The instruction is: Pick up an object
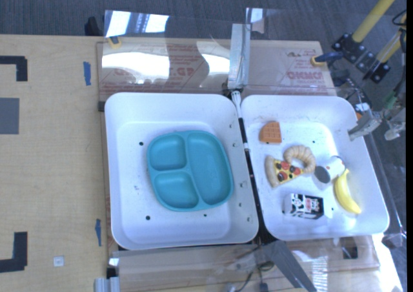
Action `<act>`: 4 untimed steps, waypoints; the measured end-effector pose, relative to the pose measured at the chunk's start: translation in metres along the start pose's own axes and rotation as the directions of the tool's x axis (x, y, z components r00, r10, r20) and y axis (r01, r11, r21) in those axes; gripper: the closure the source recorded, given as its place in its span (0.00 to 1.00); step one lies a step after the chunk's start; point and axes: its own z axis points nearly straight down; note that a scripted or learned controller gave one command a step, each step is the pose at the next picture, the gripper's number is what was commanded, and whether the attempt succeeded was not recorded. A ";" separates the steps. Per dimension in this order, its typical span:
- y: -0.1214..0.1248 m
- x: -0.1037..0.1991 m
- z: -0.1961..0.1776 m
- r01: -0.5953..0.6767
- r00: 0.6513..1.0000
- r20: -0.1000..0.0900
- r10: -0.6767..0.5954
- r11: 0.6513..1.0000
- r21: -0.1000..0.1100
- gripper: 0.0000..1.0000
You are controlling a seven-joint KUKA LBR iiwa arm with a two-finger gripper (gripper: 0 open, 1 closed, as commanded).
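Wooden bench (pixel 51 174) w/ two white bins (pixel 122 219), grey carpet beyond; fingers' state can't tell.

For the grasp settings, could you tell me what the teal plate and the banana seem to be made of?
Teal plate: probably moulded plastic, one even colour with a soft sheen and rounded compartment ridges. Banana: likely a plastic or rubber toy, uniformly bright yellow and smooth, though the view is too small to be sure.

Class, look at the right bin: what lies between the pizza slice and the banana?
In the camera view, between the pizza slice and the banana lie a ring-shaped pastry and a small grey and white piece, in the right bin.
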 end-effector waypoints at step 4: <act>-0.021 0.020 0.176 0.001 1.000 0.007 -0.001 1.000 -0.024 0.00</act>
